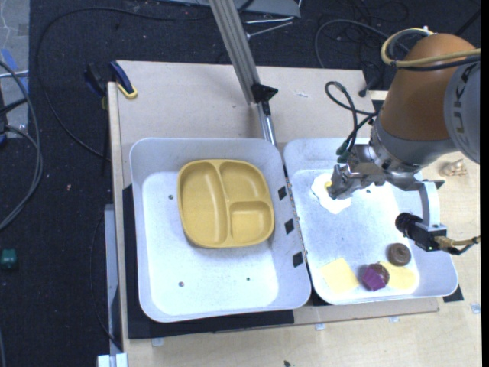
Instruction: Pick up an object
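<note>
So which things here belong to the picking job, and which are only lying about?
For the job:
- hand
- fried egg toy
- purple object
- brown round piece
- yellow slice

Lying about:
- yellow divided plate
- blue-yellow clamp

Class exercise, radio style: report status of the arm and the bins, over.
End effector low over white fried-egg piece, right bin. Purple item, brown disc, yellow slices lie at near edge. Yellow divided plate in left bin.

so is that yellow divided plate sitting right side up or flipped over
Right side up. The yellow divided plate lies flat in the left bin, its three compartments facing up.
</note>
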You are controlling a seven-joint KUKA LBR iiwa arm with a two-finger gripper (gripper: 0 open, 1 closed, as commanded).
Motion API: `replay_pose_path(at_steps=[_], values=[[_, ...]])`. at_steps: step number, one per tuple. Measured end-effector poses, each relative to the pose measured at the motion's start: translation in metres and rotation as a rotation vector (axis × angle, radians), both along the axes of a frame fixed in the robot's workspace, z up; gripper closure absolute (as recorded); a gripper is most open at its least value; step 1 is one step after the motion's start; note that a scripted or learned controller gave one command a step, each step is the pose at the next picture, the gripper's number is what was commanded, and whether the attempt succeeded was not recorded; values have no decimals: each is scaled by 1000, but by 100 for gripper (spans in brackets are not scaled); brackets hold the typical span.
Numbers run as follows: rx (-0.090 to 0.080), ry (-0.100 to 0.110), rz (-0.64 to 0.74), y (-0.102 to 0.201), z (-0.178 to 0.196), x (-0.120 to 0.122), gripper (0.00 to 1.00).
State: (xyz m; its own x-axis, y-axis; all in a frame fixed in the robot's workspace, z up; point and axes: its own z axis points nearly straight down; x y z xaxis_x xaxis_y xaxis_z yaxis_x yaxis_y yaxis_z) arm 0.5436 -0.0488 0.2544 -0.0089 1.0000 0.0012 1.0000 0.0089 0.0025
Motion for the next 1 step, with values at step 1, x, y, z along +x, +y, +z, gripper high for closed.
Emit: replay_pose_path(at_steps=[1], values=[[0, 1, 0, 50, 4, 11, 100]])
